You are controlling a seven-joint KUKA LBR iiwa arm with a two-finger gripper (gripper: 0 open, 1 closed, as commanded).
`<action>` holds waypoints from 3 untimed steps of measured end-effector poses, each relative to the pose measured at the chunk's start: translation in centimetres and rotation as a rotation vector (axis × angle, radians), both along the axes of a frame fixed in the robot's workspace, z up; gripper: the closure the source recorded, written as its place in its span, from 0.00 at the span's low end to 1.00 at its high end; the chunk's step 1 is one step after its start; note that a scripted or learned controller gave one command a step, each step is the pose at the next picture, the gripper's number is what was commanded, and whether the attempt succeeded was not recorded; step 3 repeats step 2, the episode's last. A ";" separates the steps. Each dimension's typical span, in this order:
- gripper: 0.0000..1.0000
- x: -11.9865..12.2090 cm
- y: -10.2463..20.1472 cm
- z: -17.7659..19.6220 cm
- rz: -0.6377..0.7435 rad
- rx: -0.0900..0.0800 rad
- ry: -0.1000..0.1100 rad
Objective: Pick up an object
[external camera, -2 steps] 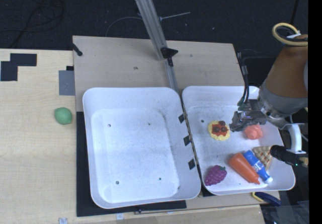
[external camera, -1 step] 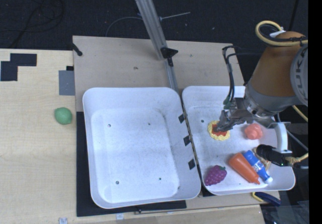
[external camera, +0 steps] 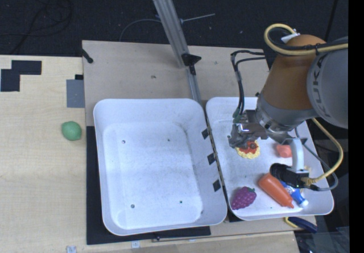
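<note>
Two shallow white bins are seen side by side on the bench: the left bin and the right bin. The arm, grey with an orange band, is reached in from 3 o'clock and is lowered over the right bin. The gripper is placed directly above a yellow and red toy, which lies near the middle of that bin; the toy's upper part is covered by the gripper. Whether the toy is touched or gripped cannot be told, and the spread of the jaws cannot be made out from this angle.

Further objects are found in the right bin. A purple grape cluster is located at 7 o'clock from the gripper, near the bin's front rim. An orange carrot is laid at 5 o'clock, with a small blue and white item just beside its right end. A small red-orange piece is seen at 3 o'clock.

A green ball rests on the bench, well apart, at 9 o'clock from the left bin.
</note>
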State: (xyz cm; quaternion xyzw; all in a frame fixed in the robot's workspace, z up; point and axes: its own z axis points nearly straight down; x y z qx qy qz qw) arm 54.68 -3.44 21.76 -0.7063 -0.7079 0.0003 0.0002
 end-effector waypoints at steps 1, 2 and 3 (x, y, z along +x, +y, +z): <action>1.00 -1.1 5.4 1.0 0.000 0.000 -0.001; 1.00 -1.8 9.8 1.7 0.001 0.001 0.000; 1.00 -1.8 9.8 1.7 0.001 0.001 0.000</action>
